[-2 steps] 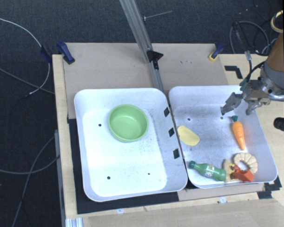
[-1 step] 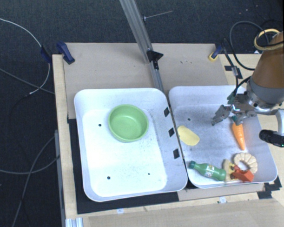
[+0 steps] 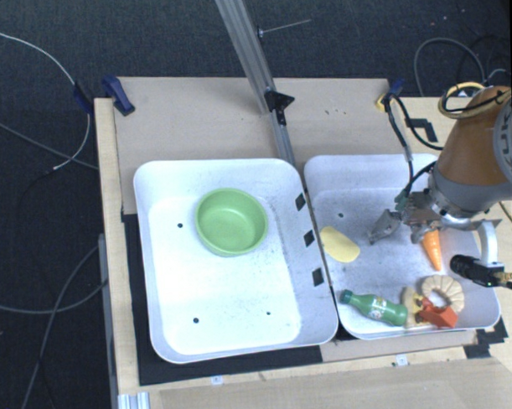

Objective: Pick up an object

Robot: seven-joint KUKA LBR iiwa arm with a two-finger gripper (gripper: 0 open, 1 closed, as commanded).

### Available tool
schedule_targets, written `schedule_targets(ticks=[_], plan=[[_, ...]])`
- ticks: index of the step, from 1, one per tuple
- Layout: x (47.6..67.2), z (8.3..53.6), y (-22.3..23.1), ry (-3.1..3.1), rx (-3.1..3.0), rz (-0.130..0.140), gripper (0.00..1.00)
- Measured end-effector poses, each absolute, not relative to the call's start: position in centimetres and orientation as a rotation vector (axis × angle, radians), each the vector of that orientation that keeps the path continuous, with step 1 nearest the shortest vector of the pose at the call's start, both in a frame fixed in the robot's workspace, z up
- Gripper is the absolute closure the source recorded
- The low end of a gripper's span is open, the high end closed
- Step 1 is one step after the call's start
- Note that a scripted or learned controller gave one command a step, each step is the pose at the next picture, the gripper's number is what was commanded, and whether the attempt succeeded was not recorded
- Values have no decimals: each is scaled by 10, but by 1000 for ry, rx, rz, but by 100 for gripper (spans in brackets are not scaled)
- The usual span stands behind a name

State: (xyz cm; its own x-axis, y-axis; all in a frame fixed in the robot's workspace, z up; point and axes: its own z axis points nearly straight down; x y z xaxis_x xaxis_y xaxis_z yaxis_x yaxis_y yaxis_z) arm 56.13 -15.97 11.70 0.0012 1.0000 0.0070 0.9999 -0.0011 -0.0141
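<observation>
From above the bench [image 3: 195,126], the arm's claw [image 3: 405,224] hangs low in the right bin [image 3: 356,175], fingers spread, pinching nothing. An orange carrot [image 3: 432,249] lies just beside it; a yellow piece [image 3: 339,243] sits to its left. A green bottle [image 3: 374,308] and ring toy [image 3: 441,292] rest near the front rim. A green bowl [image 3: 231,221] occupies the left bin [image 3: 226,318].

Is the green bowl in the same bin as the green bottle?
No, the green bowl sits in the left bin; the green bottle lies in the right bin.
</observation>
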Motion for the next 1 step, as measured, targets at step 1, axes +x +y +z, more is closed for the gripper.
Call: schedule_targets(ticks=[1], plan=[[564, 133, -160, -2216, -2217, -2, 100]])
